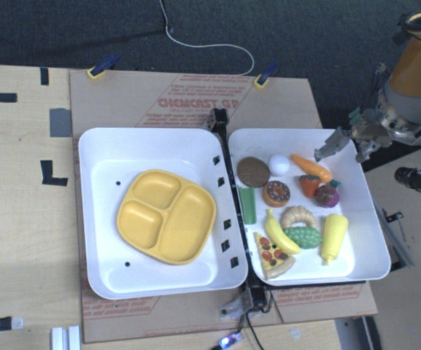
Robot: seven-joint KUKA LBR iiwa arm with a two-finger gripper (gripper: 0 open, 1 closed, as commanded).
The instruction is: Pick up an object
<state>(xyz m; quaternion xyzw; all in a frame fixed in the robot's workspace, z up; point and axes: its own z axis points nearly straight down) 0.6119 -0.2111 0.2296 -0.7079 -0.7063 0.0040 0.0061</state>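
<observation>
The pale wooden surface (20, 217) carries two shallow white bins. The end effector (332, 146) hovers at the right bin's (367, 265) far right corner, just beside the orange plastic carrot (311, 166); whether it is apart or together, I cannot tell.

Grey KUKA arm with an orange band and a metal two-finger tool

The grey, rounded robot arm (407, 97) carried a broad orange band (412, 65) above its wrist, with a pale ring-shaped rim showing at the top of that band. Below the orange, the casing was a lighter grey collar that narrowed toward the wrist. The grey metal two-finger tool (333, 146) was angular and darker than the arm, built of small blocky parts with dull silver faces and black gaps between them. Its outermost part was a flat, slanted grey piece. A black rod-like part with a rounded end (413, 176) showed just beneath the wrist assembly.
</observation>
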